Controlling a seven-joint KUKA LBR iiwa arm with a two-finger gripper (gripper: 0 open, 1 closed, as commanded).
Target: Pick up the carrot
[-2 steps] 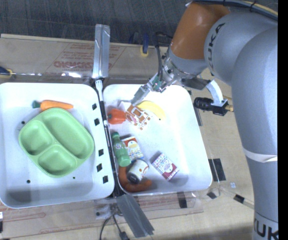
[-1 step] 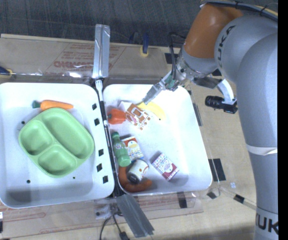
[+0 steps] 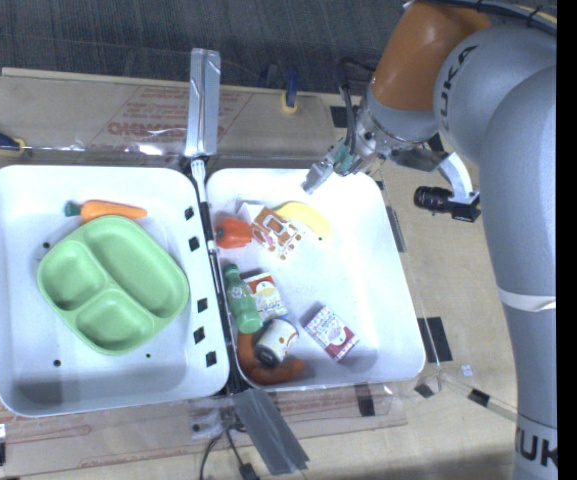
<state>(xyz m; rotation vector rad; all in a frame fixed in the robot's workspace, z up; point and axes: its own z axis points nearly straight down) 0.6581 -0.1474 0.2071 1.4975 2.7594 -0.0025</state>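
Note:
The carrot, orange with a green tip, lies in the left bin near its far wall, just beyond the green divided plate. My gripper hangs over the far edge of the right bin, well to the right of the carrot and apart from it. Nothing is visibly held in it. A yellow banana lies just below the gripper.
The right bin holds a red-orange pepper, a small printed box, a green bottle, a can, a red sausage and a red-white carton. A metal divider stands between the bins.

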